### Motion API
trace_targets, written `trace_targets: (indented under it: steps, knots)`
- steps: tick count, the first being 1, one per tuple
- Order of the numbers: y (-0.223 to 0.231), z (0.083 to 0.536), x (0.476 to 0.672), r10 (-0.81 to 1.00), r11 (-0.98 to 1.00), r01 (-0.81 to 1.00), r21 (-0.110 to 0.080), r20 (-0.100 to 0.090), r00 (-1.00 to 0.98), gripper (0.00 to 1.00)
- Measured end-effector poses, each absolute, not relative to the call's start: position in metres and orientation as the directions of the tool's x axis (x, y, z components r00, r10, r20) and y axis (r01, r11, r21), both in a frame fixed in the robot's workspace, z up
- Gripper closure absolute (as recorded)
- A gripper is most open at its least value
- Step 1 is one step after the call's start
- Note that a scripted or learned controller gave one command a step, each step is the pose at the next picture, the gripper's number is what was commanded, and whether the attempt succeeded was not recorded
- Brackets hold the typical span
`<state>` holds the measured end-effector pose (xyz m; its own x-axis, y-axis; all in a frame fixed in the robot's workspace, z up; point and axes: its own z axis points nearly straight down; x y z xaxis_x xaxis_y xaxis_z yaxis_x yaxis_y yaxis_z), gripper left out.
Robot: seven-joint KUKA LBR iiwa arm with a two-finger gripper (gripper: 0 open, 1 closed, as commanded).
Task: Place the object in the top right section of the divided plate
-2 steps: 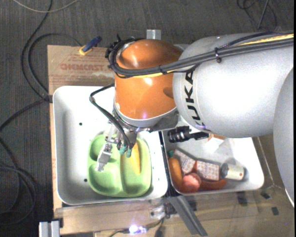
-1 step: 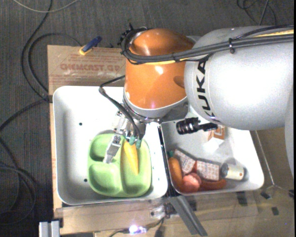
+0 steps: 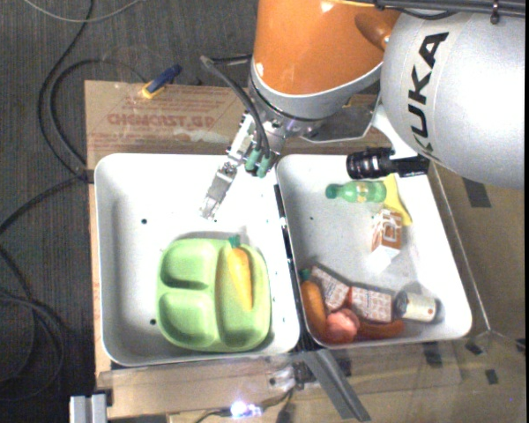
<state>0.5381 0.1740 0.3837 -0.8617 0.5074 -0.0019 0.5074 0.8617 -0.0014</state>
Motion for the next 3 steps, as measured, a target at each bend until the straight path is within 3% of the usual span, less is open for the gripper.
trace_targets:
  steps: [1, 2, 3]
  knots:
    - [0.209, 0.376, 0.542, 0.591, 0.807, 0.591, 0.0, -0.001, -0.807, 0.0]
    - [0.193, 0.434, 0.578, 0.956, 0.294, 0.956, 0.0, -0.004, -0.294, 0.0]
    - [0.199, 0.433, 0.578, 0.941, 0.338, 0.941, -0.001, -0.004, -0.338, 0.0]
